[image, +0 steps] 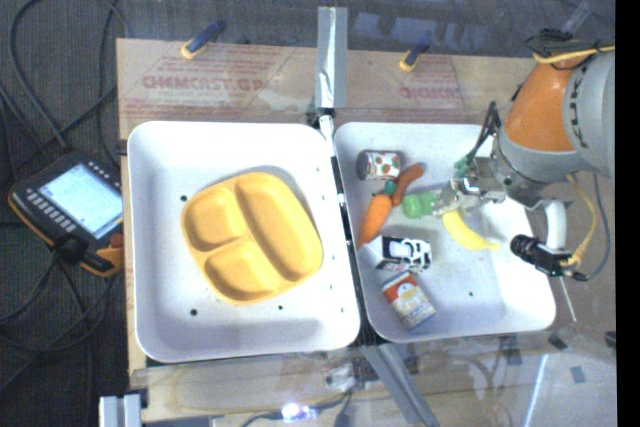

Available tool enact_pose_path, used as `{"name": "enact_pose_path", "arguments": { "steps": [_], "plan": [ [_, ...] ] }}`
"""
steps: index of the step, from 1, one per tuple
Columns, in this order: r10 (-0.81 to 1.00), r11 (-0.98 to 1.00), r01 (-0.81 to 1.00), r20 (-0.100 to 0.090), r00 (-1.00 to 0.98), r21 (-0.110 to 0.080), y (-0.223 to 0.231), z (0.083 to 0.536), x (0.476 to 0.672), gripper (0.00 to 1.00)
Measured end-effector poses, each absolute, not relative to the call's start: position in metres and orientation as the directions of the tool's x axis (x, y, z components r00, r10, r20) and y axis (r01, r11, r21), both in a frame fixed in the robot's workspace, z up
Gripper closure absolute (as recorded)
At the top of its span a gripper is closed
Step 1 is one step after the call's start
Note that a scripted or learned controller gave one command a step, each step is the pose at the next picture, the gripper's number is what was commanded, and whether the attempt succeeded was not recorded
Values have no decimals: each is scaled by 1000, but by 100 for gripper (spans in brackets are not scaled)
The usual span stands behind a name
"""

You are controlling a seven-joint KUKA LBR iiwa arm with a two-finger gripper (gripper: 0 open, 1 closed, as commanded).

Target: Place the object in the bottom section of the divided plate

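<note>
Resting on a wooden bench (160,85), 2 white bins (160,315), dark carpet (60,35), claw (470,187) grip unclear

just one camera here, mounted above the bench (150,55) and looking down at a bit of a slant. it takes in both white bins, the left bin (150,245) and the right bin (520,300), side by side, plus some floor beyond the far edge. the arm (560,115) comes in from the right side.
</note>
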State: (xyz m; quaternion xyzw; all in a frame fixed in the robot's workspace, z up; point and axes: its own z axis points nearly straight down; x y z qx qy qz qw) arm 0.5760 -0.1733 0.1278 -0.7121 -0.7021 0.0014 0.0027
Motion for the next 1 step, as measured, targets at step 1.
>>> {"name": "enact_pose_path", "arguments": {
  "steps": [1],
  "plan": [
    [999,41,999,1,-41,-6,-75,180,584,100]
  ]
}}
